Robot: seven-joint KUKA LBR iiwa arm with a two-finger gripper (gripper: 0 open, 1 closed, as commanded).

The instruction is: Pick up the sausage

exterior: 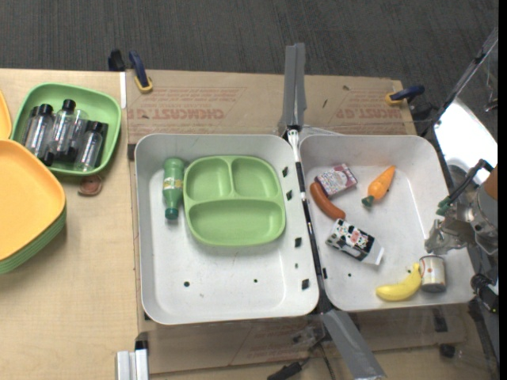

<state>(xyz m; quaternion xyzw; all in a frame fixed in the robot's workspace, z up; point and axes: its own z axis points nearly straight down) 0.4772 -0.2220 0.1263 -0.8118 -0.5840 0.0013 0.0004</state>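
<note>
A robotics lab: two white bins (230,311) clamped onto a cardboard-covered table (238,101), toy food such as a plastic banana (398,289), dark carpet (238,14) beyond the far edge.

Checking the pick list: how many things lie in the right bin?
6: sausage near the left wall, pink packet behind it, carrot, black-and-white carton mid-bin, banana and small can at front right.
</note>
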